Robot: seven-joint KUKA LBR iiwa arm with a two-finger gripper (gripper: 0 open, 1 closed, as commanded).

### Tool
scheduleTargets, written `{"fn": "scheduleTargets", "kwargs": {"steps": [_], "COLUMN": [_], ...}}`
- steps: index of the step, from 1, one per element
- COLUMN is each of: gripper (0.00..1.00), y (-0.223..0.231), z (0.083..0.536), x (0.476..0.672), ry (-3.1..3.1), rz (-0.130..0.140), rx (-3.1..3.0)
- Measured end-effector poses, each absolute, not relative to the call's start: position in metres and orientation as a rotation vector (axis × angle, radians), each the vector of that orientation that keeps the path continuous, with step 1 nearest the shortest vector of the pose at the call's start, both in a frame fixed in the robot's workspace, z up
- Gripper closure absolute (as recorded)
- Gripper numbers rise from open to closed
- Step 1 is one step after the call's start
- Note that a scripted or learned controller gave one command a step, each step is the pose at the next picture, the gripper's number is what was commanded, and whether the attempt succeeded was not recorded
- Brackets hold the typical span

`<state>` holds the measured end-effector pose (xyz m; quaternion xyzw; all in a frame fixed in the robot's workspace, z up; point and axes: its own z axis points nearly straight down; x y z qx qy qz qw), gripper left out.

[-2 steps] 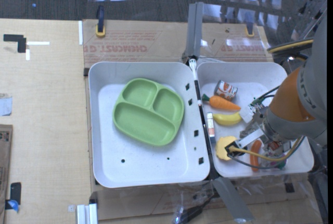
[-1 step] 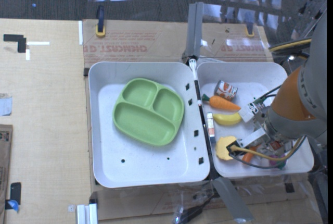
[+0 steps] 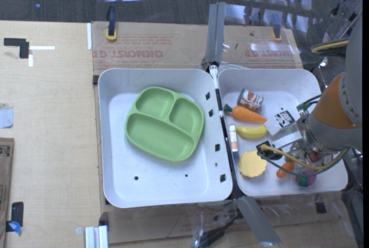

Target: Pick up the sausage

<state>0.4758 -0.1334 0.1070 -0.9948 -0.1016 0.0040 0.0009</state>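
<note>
Arm is down in the right-hand shallow white bin (image 3: 288,84), lower right of the frame. Gripper (image 3: 291,156) sits low over the bin's lower-right corner, tangled in yellow and black cabling. Can't tell whether the jaws are open or closed; wrist and cables hide them.

Step in hand, as I read it: the reach/descent onto the target, grasp not confirmed.

Sausage: best candidate is the small reddish-orange elongated piece (image 3: 283,169) just below the gripper, near the bin's bottom edge, partly covered by cables. Too small to be sure. Just beside it lies a small green-and-purple round piece (image 3: 305,179).

Other clutter in the same bin:
- orange plastic carrot with green top (image 3: 248,115), centre-left
- yellow plastic banana (image 3: 252,131) just below the carrot
- round yellow scalloped disc (image 3: 252,165) lower left, near the gripper
- small red-and-white can (image 3: 251,99) above the carrot
- white label card with black print (image 3: 282,119) right of the banana

Left white bin (image 3: 109,126) holds a light green three-compartment plastic plate (image 3: 165,123), well apart from the action. Both bins sit on the tabletop (image 3: 46,126).

Next move calls for: centring the jaws across the reddish piece's short axis, clear of the green-purple piece and the bin wall, then closing and lifting straight up. Judgement only: risk is a miss or a pinch on the neighbour, since they're touching or nearly so.
</note>
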Motion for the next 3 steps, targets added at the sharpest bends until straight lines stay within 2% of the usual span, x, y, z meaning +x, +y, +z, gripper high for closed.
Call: {"fn": "scheduleTargets", "kwargs": {"steps": [1,2,3], "gripper": [1.0,1.0,1.0], "y": [-0.056,-0.005,0.033], "z": [0.25,0.239,0.231], "x": [0.485,0.539,0.616], "ry": [-0.322,-0.405,-0.469], "rz": [0.01,0.014,0.011], "rx": [-3.126,-3.117,-3.109]}}
